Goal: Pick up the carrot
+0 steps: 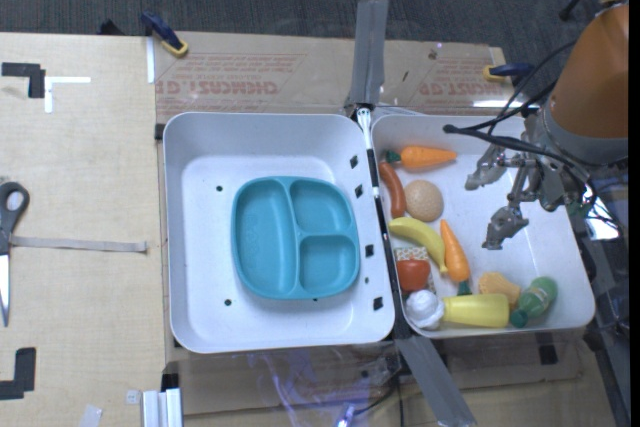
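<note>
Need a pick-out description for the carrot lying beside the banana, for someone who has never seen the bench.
Look in the right bin, near the divider. The carrot lies just right of the banana, below the beige egg. It is the smaller orange cone, steeply slanted, unlike the bigger carrot lying level at the bin's top.

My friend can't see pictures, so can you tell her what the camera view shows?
A robot gripper hangs over the right bin, which holds toy food: two carrots, a banana, an egg and more. The left bin holds a blue divided plate.
</note>
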### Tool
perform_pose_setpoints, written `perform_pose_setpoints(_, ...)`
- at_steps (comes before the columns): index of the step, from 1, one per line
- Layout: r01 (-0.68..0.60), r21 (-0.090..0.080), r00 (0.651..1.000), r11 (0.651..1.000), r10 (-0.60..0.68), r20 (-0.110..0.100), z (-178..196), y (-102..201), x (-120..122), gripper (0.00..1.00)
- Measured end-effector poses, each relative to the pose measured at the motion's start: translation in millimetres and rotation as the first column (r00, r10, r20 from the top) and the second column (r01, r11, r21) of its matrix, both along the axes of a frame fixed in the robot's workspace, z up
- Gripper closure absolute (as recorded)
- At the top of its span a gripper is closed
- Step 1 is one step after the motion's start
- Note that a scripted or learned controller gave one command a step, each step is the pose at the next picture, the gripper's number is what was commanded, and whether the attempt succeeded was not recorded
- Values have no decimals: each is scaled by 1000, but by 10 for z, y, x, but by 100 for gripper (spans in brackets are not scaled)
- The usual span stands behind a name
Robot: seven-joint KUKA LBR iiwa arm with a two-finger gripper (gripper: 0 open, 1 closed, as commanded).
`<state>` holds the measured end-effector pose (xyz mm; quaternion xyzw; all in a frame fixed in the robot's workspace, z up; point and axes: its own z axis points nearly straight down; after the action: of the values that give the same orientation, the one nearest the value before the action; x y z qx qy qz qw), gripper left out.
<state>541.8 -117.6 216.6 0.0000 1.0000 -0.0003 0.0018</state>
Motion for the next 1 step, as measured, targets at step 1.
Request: perform_pose_setpoints(1,-2,0,1000,1000,2,1,-1239,243,-96,0)
